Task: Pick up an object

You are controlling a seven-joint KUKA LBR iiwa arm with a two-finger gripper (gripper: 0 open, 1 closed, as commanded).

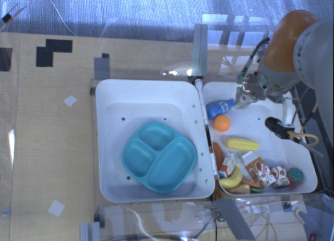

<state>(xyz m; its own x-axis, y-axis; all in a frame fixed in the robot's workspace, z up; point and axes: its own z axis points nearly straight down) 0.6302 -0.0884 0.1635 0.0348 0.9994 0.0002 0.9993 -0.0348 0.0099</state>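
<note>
Can't tell jaw state. Gripper point(244, 98) sits low in the right bin point(308, 177), just beside the blue bottle point(219, 108), orange ball point(222, 123) below it. Risk: bottle rolls against the bin wall, so grasp misses.

Arm enters from the right, grey links with the orange band uppermost at the frame's upper right. Wrist angles down and leftward. Hand point(243, 97) hangs low at the arm's left end, pointing down-left.

Divided plate point(159, 156) in left bin point(104, 146)
</note>
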